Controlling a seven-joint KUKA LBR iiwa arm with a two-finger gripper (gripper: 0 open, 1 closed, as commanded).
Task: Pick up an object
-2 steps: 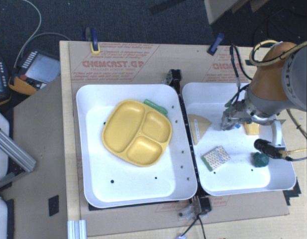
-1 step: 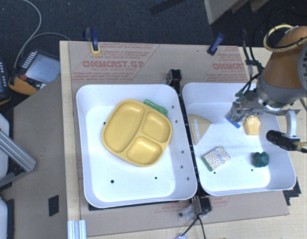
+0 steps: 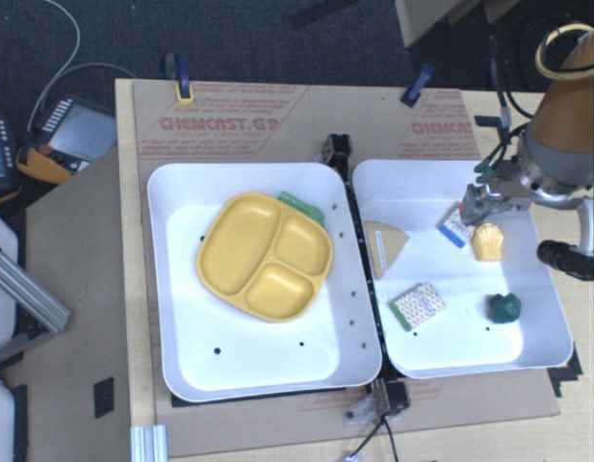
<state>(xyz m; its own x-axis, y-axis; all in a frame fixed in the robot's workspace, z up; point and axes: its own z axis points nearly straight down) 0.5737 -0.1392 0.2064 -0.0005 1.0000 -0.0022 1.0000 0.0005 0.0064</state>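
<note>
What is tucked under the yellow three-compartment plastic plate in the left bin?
A flat green object pokes out from beneath the yellow three-compartment plastic plate at its upper right rim. Only that green edge shows; the plate covers the rest, so its full shape cannot be told.

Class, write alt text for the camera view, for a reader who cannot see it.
A grey robot arm reaches from the right, its gripper low over the right bin, by a small yellow object and a blue-and-white packet. The left bin holds a yellow divided plate.
</note>
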